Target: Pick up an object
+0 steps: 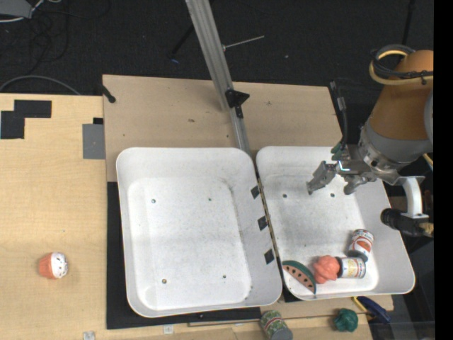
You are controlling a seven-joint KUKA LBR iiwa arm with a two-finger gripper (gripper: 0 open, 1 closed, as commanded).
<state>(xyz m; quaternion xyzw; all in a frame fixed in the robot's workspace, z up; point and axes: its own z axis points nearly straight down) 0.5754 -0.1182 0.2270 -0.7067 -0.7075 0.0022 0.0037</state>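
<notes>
Red-lidded can (pixel 361 243) lies well below the open, empty pincer (pixel 334 181) in the right bin (pixel 304 211).

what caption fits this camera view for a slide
End effector above the right bin, away from the watermelon slice and cans.

Robotics lab: test bench (pixel 177 112), white bins (pixel 141 165).

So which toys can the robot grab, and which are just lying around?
For the job, in the right bin under the gripper:
watermelon slice
pink ball
small jar
red can

Just lying about, outside the bins:
orange ball
green toy
dark can
</notes>
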